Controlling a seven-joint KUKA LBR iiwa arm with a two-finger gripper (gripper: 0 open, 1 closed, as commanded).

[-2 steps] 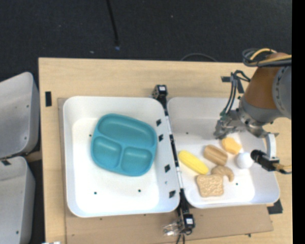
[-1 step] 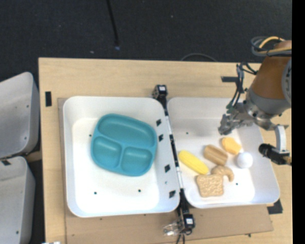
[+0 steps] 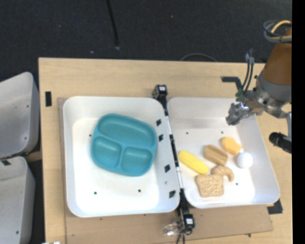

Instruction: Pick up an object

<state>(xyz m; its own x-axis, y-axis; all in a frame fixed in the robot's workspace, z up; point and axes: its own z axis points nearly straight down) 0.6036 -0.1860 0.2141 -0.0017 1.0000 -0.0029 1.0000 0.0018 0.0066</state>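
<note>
- Picking has not started yet, as far as I can judge: all the food toys lie on the floor of the right bin (image 3: 193, 113), and none is lifted.
- The tool (image 3: 234, 115) hangs over the far right part of that bin, apart from the food, with bare white floor between them.
- I cannot tell how the tool is set, because it is small, grey and blurry.
- The yellow corn (image 3: 193, 162) lies near the wall between the two bins.
- The cracker (image 3: 210, 185) sits just beside the corn, nearest the front edge.
- The brown roll (image 3: 215, 155) lies in the middle of the pile, and a small tan piece (image 3: 223, 172) touches the cracker's corner.
- The orange piece (image 3: 231, 145) is the closest one to the tool, and the white egg (image 3: 244, 160) sits just beside it.
- The left bin (image 3: 71, 151) holds a blue plate (image 3: 124, 144) with three parts.
- What is left, I think: go down on one toy, grab it and lift it.
- The arm (image 3: 278, 67) is cut off at the right edge, so most of it is hidden.
- The tan piece is too small to name for sure.
- Both bins rest on the worktop (image 3: 107, 75).
</note>
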